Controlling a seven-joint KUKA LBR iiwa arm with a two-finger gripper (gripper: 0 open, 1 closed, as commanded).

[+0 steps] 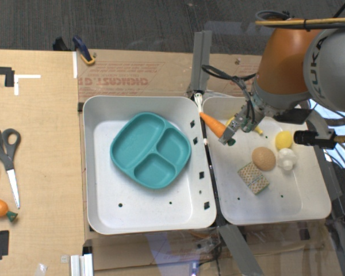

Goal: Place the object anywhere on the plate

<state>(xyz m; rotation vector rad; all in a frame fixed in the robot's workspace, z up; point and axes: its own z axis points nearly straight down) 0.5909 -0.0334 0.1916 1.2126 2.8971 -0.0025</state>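
While the arm (299, 50) reaches in from the right, you can see its gripper (232, 132) over the rear left corner of the right bin (310, 209), with the fingers closed on the thick end of an orange carrot (213, 125). That carrot lies at a slant, its thin tip pointing to the divide between the two bins and reaching just over the right bin's left rim. Your teal plate (151, 150), with three compartments, sits in the middle of the left bin (103, 211), well apart from the carrot. Near the right bin's middle you have a brown egg (264, 158) touching a patterned sponge block (253, 178); just toward the right edge lie a yellow lemon (284, 140) and a white garlic bulb (287, 160).
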